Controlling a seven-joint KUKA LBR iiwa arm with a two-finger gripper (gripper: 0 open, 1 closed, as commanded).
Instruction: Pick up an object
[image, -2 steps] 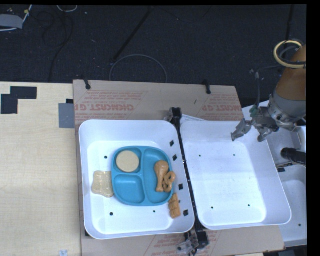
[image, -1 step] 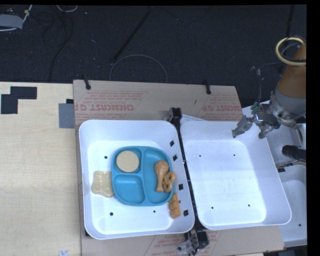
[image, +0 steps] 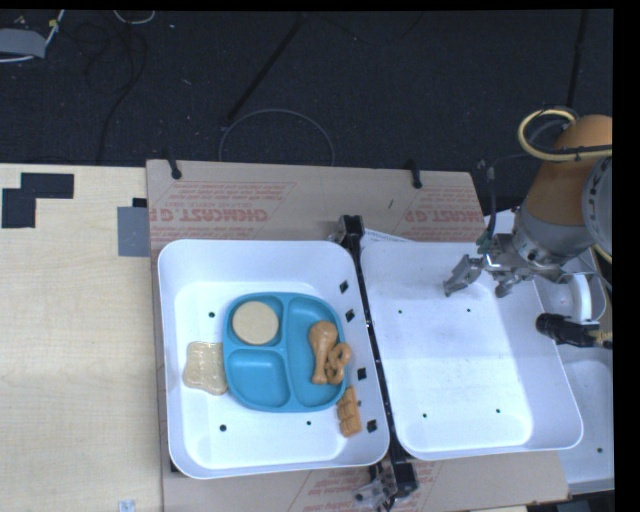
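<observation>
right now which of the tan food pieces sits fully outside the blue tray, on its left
The flat pale toast-like piece lying on the left bin floor, against the blue tray's left edge. The round piece lies inside the tray.

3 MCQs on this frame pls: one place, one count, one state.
1. Where is the blue tray?
A. left bin
B. right bin
C. on the bench outside the bins

2. How many compartments does the tray have?
A. two
B. three
C. five

3. What is the end effector doing?
A. clamping the round cracker
B. lifting the tray
C. hanging with fingers spread over the right bin, holding nothing

Key:
1 A, it lies inside the left bin.
2 B, dividers make three sections.
3 C, both fingers are apart with nothing between them.
</observation>
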